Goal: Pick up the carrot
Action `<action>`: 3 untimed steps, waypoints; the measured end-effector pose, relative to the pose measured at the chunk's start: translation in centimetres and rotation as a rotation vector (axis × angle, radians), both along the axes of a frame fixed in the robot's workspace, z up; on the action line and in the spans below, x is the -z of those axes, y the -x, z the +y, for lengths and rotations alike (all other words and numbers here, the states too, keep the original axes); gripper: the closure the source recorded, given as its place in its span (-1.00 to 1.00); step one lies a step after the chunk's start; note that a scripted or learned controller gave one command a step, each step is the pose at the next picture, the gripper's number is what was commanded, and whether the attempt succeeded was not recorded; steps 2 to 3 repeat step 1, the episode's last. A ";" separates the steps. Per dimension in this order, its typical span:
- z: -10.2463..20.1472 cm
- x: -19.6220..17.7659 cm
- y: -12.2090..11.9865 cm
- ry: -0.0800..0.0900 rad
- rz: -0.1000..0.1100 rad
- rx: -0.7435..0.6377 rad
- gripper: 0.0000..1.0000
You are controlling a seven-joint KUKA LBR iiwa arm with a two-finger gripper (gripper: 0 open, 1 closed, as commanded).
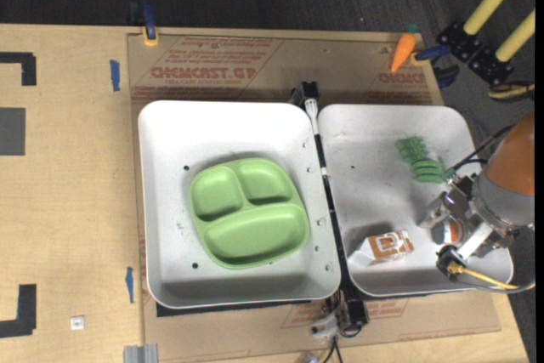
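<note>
The left white bin [161, 183] holds a green divided plate [248, 211]: smooth moulded plastic, three shallow compartments, rounded corners. It lies well apart from the work area and plays no part in the task.

In the right bin [357, 132], a small orange-and-white packet-like item [387, 246] lies flat near the front wall. A green ribbed piece [421, 160], ridged and soft-looking, sits farther back.

The gripper [455, 227] is low over the right side of this bin. An orange patch shows at it, probably the carrot [453, 230]; the patch is too small to tell shape or surface. Whether the gripper is wide, narrow or clamped on the patch cannot be told.

Risks:
- A tapered, smooth carrot may slide out during lift.
- The bin wall beside the gripper may block or deflect it.
- A second carrot-like object [403, 53] lies on the bench [68, 208] behind the bins; it may be the true target.
</note>
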State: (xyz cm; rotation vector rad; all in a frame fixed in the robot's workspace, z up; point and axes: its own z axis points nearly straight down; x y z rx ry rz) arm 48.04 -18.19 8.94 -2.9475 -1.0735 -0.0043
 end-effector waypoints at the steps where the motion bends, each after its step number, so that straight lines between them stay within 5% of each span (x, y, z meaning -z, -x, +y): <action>1: 0.1 -1.1 -0.2 -0.002 -0.002 -0.002 1.00; 3: 0.1 -1.1 -0.2 -0.002 -0.002 -0.002 1.00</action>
